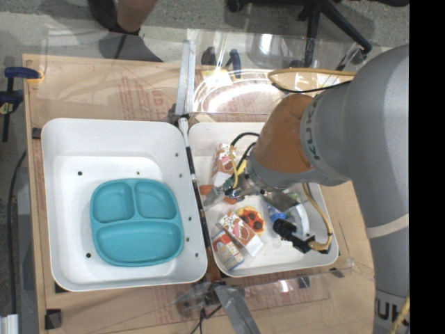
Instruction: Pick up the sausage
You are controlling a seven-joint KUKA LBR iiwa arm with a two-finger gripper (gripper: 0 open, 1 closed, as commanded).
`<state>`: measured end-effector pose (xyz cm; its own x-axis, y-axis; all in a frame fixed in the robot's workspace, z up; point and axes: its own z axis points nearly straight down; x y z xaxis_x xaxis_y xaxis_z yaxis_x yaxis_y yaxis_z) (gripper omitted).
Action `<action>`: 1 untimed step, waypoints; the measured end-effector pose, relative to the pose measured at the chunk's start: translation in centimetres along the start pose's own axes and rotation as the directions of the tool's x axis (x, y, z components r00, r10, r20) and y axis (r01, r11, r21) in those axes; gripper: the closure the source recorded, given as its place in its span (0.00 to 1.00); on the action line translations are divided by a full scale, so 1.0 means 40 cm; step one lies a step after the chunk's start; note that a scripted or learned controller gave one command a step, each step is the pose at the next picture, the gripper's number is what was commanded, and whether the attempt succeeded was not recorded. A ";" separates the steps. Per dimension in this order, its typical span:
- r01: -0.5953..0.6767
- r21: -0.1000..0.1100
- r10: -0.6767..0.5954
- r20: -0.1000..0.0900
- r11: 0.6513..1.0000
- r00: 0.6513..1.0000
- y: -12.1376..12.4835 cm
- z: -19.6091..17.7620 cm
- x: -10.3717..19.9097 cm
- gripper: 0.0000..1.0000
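Cardboard-covered counter (104, 92) carries two white bins; the left bin (62, 145) holds a teal divided tray (135, 221). In the right bin (321, 252), small food items (240, 229) lie near, and the gripper (233, 186) hangs just beyond. Which is the sausage, or how the gripper stands, I cannot tell; confirm the target before closing.

Right bin (327, 255) crowded: food packets (236, 232) packed near tool (233, 190); left bin (69, 145) open around teal tray (135, 221), seemingly.
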<state>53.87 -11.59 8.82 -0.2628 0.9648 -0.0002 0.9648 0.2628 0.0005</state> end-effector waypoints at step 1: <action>0.000 -0.001 0.000 0.002 1.000 1.000 -0.001 -0.026 -0.006 1.00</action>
<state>53.91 -11.83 9.88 -0.2627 0.9649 -0.0019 0.9649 0.2627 0.0012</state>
